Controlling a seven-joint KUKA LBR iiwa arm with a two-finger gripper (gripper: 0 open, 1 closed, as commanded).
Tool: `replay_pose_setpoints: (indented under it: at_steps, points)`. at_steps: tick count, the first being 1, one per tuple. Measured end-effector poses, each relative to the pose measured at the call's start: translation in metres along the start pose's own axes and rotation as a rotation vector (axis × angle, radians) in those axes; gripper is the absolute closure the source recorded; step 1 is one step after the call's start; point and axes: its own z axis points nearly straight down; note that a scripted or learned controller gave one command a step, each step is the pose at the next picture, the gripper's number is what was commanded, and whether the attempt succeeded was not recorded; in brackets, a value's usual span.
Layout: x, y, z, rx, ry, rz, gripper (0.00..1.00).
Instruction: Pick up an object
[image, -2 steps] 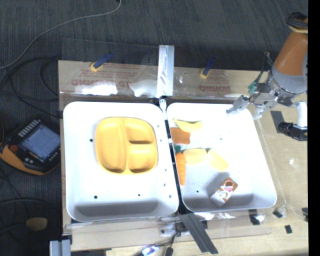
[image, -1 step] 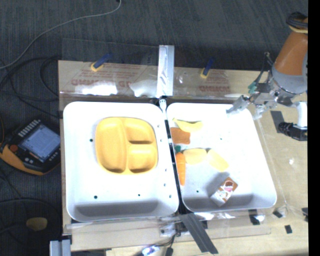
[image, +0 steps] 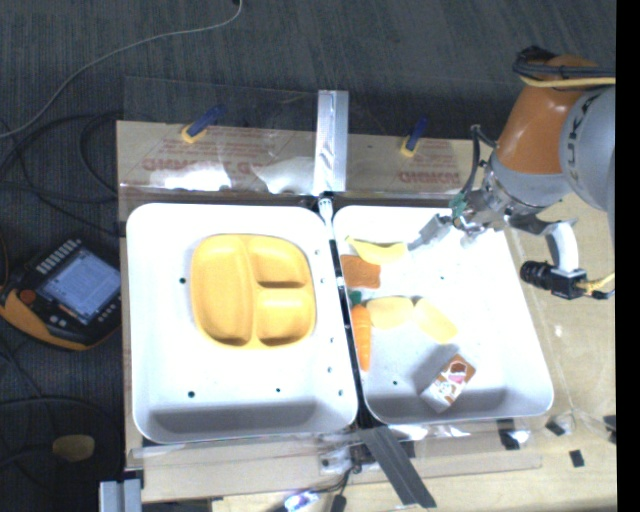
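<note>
1. The candidates to pick all lie in the right bin: a pale yellow piece near its upper left corner, an orange piece just below it against the left wall, a long orange carrot-like piece lower along the same wall, two more yellow pieces near the middle, and a small printed carton toward the lower edge.
2. The gripper hangs over the upper part of the right bin, just to the right of the pale yellow piece at the top. Nothing can be made out between its fingers, and whether they stand apart or together cannot be told at this slant and size.
3. By my reading the step in hand is the approach: no object has been lifted yet.
4. The next move calls for settling on one target, most likely the nearby pale yellow piece, coming down squarely over it and closing on it; it looks flat and sits near the wall, so the grasp may slip.
5. The left bin holds a yellow divided tray.
6. The arm is cut off at the right; the pieces along the left wall overlap, so their edges are hard to separate.
</note>
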Motion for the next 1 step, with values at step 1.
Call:
replay_pose_setpoints:
  at_steps: [1]
  points:
    - [0.0,0.0,0.0,0.0,0.0,0.0,0.0]
